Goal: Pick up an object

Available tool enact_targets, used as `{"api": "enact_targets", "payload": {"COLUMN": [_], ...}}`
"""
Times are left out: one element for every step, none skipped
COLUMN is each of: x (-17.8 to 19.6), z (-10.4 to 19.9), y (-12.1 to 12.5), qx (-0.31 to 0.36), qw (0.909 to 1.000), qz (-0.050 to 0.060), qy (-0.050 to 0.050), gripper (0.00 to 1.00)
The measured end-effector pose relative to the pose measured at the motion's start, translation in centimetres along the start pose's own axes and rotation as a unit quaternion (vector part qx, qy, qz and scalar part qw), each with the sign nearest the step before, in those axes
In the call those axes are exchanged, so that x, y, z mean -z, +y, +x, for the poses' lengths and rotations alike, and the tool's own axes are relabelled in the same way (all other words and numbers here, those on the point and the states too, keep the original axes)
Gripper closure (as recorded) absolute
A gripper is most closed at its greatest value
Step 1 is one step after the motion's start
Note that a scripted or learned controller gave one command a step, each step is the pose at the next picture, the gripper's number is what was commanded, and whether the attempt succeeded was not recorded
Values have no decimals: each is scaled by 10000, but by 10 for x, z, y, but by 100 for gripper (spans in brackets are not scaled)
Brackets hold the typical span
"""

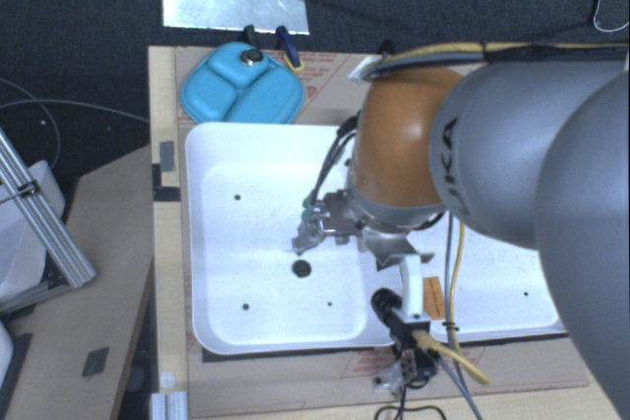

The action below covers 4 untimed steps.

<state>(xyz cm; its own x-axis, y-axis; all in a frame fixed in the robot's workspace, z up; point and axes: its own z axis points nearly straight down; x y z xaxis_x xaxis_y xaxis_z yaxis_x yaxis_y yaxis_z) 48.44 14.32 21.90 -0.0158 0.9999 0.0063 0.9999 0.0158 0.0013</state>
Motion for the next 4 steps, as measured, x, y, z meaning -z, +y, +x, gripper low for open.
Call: {"api": "enact_targets", "payload": {"x": [-36, -34, -118, -28], "z": [-113, -50, 14, -75], "y": [43, 103, 65, 146], "qx": [-125, -35, -33, -107], "qw": [9999, 10000, 10000, 9999], "qz": [2, -31, 49, -72], "qy": [-60, -22, -20, -47], "gripper": [0, 0, 0, 0]}}
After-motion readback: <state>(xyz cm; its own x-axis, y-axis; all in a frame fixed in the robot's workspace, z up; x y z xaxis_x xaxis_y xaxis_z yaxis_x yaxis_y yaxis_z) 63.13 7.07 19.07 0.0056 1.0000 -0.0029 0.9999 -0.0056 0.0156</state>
